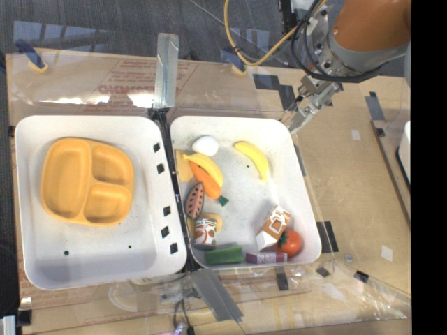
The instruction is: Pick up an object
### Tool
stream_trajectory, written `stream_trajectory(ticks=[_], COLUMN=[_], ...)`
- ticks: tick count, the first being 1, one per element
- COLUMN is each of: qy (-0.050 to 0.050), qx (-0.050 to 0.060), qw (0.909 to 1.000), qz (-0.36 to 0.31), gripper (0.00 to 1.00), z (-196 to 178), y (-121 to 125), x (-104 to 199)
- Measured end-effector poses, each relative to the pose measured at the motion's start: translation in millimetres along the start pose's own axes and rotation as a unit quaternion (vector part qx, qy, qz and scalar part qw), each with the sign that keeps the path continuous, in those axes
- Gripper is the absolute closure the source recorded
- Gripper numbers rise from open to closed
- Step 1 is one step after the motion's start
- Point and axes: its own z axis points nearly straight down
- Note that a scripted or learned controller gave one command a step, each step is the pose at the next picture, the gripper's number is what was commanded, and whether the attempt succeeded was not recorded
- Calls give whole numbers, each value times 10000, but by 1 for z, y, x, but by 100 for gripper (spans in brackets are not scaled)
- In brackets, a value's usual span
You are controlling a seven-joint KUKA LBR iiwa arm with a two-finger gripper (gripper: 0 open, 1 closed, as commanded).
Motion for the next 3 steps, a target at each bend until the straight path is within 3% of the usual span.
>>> stream_trajectory(ticks=[2,3], qy=[-5,-42], qx=[22,-31], qw=[10000,9976], qz=[-14,-692], gripper=[100,100], z=[-22,140], y=[-3,-25], x=[-2,-55])
